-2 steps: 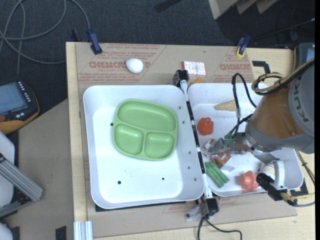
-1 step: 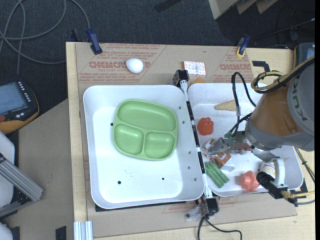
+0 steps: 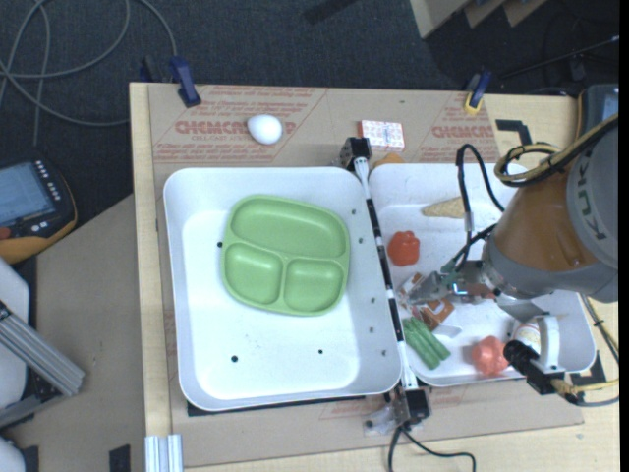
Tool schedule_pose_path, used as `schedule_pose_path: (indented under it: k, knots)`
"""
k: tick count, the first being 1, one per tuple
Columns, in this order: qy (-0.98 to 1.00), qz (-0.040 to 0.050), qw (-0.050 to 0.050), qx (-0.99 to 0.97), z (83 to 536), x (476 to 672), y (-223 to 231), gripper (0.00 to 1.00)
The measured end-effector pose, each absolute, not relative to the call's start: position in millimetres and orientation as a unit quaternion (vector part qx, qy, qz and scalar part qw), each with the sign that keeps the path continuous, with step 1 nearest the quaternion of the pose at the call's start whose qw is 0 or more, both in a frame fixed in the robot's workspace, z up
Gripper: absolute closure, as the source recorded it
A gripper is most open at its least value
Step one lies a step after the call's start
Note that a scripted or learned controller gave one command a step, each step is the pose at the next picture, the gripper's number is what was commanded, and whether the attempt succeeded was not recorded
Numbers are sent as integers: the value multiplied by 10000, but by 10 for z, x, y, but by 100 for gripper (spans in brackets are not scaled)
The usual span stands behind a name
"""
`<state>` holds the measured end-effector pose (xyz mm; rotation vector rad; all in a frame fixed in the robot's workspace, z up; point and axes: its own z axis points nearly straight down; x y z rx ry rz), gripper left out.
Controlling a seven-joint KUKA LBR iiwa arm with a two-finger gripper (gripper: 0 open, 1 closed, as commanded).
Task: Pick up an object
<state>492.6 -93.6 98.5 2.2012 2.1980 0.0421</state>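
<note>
My gripper is low in the right bin, near its left wall. It hovers just above a small brown-and-red item. A red pepper-like toy lies a little behind it. In front of it rests a green ribbed piece, and a pink-red lump sits toward the front right. At the back of this bin lies a tan cone-shaped piece. I see nothing lifted off the bin floor.
The left bin holds a green divided plate. A white egg-shaped object and a small pink-and-white box lie on the bench behind the bins. The arm's orange band and black cables overhang the right bin.
</note>
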Motion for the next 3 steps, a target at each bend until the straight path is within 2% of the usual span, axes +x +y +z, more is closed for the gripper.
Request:
schedule_pose_path:
  k: [2, 3]
  knots:
    - [7062, 132, 157, 7077, 985, 4925, -931, 0]
    - [7075, 83, 72, 7066, 984, 4994, -945, 0]
